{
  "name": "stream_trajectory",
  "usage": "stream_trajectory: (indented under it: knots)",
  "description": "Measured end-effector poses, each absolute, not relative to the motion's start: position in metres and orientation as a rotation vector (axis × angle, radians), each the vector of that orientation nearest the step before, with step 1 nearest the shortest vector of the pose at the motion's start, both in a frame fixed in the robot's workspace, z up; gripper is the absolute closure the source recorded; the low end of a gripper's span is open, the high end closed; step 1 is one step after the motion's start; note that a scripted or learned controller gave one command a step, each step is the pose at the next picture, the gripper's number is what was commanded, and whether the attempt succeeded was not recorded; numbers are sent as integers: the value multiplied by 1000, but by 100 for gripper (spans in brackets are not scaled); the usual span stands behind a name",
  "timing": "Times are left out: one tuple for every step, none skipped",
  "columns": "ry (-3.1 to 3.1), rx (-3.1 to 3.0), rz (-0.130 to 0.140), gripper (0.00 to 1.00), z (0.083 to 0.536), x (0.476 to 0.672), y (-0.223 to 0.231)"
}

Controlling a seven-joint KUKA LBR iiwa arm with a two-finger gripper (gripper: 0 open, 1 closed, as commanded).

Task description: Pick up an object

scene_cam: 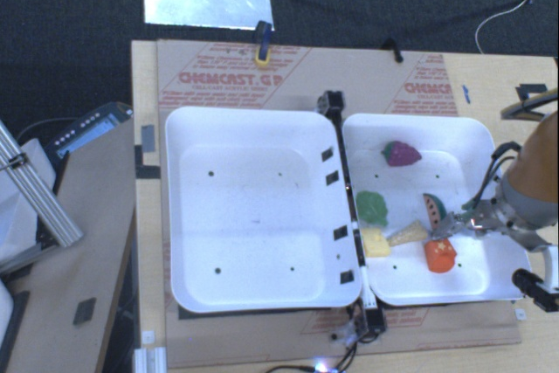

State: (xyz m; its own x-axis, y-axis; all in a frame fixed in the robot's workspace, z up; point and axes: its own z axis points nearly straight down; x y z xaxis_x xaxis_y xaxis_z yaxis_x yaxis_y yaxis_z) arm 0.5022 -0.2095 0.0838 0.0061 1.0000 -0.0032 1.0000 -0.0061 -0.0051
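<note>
Hand point(447, 225) low in the right bin point(472, 135), poised by a small watermelon slice point(433, 208); fingers' spread impossible to tell.
Probably light, hard, slick plastic, best pinched across its narrow sides. Crowded closely: red tomato point(440, 255) just below, yellow wedge point(407, 233) and yellow block point(376, 243) beside, green lump point(371, 206) nearby, purple grapes point(401, 154) well apart. Left bin point(253, 122) alongside on the table point(227, 79).

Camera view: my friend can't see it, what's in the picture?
A robot's claw reaches from the right into the right bin, among toy foods: a purple one, a green one, yellow ones, a watermelon slice and a red one. Beside it sits the left bin.
</note>
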Motion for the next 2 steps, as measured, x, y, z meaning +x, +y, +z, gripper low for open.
stream_trajectory:
  knots:
    - [-2232,-2215,-6,0,85,552,-169]
    - [-2217,-2221,3,0,84,489,-178]
